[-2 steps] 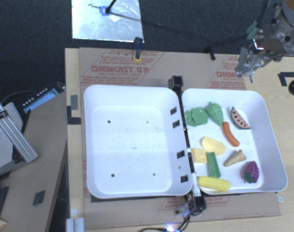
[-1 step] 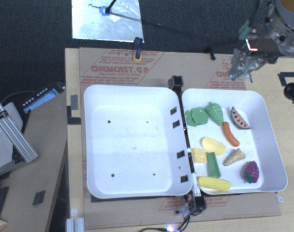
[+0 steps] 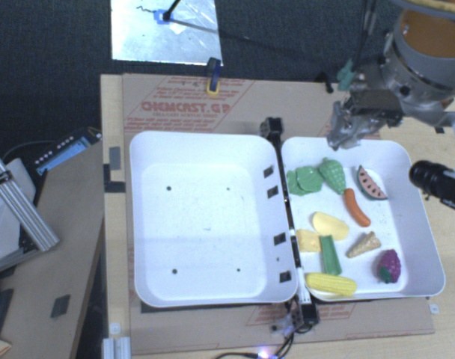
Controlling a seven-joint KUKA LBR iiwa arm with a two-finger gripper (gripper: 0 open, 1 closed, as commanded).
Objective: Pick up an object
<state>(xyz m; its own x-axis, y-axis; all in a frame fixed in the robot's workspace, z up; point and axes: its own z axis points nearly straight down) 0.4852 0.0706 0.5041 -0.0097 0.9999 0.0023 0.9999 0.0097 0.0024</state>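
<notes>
The right bin (image 3: 411,172) holds several toy foods: green leafy pieces (image 3: 305,179), a green cone-shaped piece (image 3: 333,175), a watermelon slice (image 3: 370,183), an orange carrot (image 3: 356,207), a yellow lemon shape (image 3: 330,224), a green cucumber (image 3: 330,254), a corn cob (image 3: 331,283), a tan wedge (image 3: 363,245) and purple grapes (image 3: 389,265). My gripper (image 3: 346,136) hangs above the bin's far edge, just beyond the green pieces, with nothing visible between its fingers.
The left bin (image 3: 205,215) lies beside the right one, joined by a black divider (image 3: 281,200). A black cylinder (image 3: 437,182) juts in at the right. A yellow clamp (image 3: 212,77) sits on the cardboard at the back.
</notes>
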